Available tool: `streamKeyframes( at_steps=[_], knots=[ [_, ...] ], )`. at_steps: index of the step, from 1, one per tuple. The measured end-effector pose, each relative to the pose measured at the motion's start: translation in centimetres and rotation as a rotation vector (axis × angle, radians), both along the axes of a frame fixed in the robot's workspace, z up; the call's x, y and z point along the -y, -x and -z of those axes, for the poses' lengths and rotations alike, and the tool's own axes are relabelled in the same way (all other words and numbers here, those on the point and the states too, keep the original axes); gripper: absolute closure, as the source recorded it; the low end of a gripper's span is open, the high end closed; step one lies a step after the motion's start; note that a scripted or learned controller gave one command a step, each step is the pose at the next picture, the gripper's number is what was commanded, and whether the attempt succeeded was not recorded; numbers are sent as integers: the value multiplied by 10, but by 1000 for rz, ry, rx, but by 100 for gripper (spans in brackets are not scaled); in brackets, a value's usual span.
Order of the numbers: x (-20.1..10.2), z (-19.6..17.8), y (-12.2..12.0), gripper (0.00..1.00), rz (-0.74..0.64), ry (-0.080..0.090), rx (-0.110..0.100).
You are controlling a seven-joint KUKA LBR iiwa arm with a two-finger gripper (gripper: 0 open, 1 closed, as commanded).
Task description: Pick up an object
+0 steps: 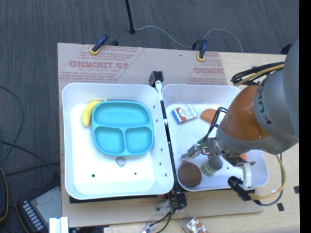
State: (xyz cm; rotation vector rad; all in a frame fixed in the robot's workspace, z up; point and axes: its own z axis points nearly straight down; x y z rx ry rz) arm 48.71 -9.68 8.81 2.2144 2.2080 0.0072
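Camera view: gripper (208, 155) low over right bin (257, 176); finger state cannot be told, nothing visibly pinched. Brown ball (189, 174) just below-left of gripper, near bin's front wall. Red-white box (184, 113) and orange piece (209, 114) well above. Blue tray (123, 127) and banana (88, 111) far left, in left bin (77, 178).

— What's under the bench?
— Dark grey carpet (39, 23), ribbed, with black cables (14, 164) trailing across it.
— And the bench top?
— A pale board (141, 64) printed with red lettering, clamped at its far edge.
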Motion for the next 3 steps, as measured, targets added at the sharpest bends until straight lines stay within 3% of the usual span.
streamKeyframes(
  at_steps=[3],
  knots=[
    [1, 0, 0, 0, -2, -3, -1]
  ],
)
